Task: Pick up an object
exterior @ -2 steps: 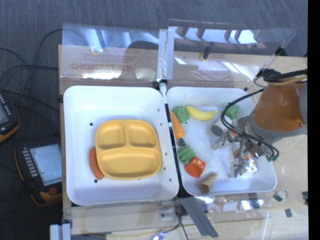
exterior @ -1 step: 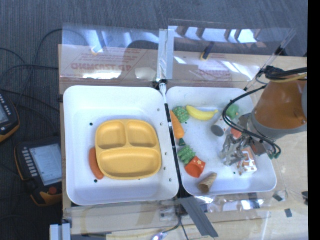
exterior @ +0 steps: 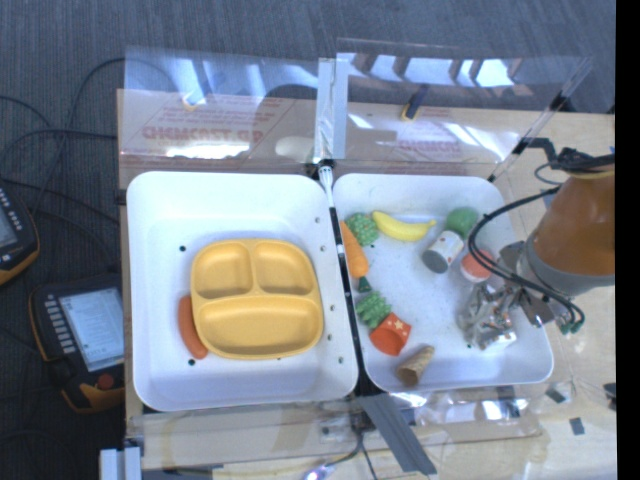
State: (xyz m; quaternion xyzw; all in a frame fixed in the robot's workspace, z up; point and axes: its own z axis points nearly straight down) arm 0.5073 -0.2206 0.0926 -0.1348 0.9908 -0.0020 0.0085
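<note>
End effector (exterior: 490,320) is down in the right bin (exterior: 520,368), near its right wall, low over the floor. Can't tell from this angle how its jaws stand; the metal parts and cables blur together. Nothing visibly pinched in it. Orange band of the arm (exterior: 585,223) sits just above it, at the bin's right edge.

Right bin contents, all apart from the end effector:
- banana (exterior: 402,226) near the top, lying flat
- green leafy piece (exterior: 361,229) just left of the banana
- carrot (exterior: 353,253) along the left wall
- green round item (exterior: 462,220) top right, with a grey can (exterior: 439,252) lying tilted just below it
- red-and-white piece (exterior: 476,265) beside the can, closest to the end effector
- second green piece (exterior: 373,309) touching a red block (exterior: 390,334) with a small yellow mark
- brown cone-shaped item (exterior: 413,363) near the front wall

Left bin (exterior: 160,268): yellow divided tray (exterior: 258,299) in the middle, three compartments, an orange-red sausage-shaped item (exterior: 189,326) against its left edge.

Writing: reddish print on the cardboard behind the bins on the worktop (exterior: 590,388), mirrored and too blurred to read. No legible labels on the objects.
</note>
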